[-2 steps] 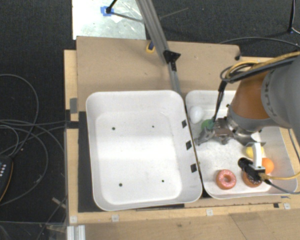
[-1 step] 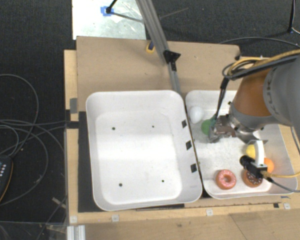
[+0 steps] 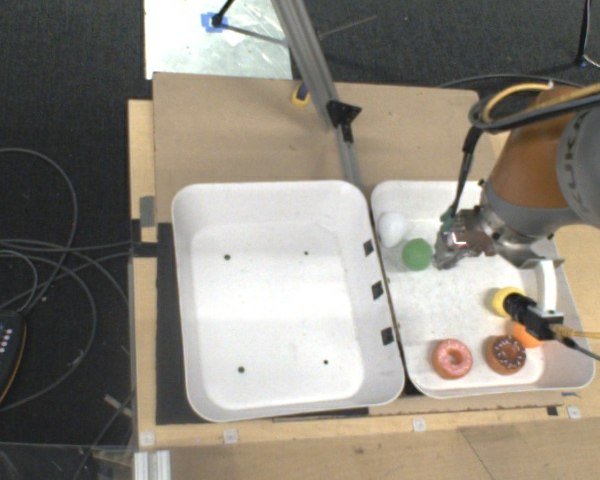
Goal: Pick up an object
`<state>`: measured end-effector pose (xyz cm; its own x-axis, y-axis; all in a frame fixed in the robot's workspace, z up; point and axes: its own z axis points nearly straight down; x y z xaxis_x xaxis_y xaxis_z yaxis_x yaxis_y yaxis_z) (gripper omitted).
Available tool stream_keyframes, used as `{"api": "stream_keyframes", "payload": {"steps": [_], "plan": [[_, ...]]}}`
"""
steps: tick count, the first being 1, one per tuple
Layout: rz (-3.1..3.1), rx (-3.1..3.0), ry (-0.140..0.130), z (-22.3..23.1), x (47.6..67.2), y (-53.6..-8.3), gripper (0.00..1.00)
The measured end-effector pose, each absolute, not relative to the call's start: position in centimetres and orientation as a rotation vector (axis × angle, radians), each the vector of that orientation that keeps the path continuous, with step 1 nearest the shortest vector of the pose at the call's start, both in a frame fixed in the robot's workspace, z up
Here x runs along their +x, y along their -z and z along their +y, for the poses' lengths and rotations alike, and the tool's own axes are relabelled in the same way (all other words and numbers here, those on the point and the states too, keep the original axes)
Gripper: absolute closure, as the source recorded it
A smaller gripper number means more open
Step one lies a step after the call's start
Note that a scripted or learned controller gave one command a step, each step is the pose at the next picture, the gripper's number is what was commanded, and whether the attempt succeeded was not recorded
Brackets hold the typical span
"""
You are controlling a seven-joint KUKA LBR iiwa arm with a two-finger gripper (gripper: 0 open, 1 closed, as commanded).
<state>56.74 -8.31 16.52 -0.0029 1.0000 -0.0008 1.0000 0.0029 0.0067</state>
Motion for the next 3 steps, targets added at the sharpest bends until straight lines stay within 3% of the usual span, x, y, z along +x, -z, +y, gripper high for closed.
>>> {"api": "stream_keyframes", "payload": {"steps": [1,2,3], "plan": [[2.224,2.210,-0.009,-7.6,57.3,-22.6,1.00],[2.226,2.214,-0.003,-7.6,57.4,-23.5,1.00],[2.232,2.210,-0.004,-2.9,59.0,-22.5,1.00]]}}
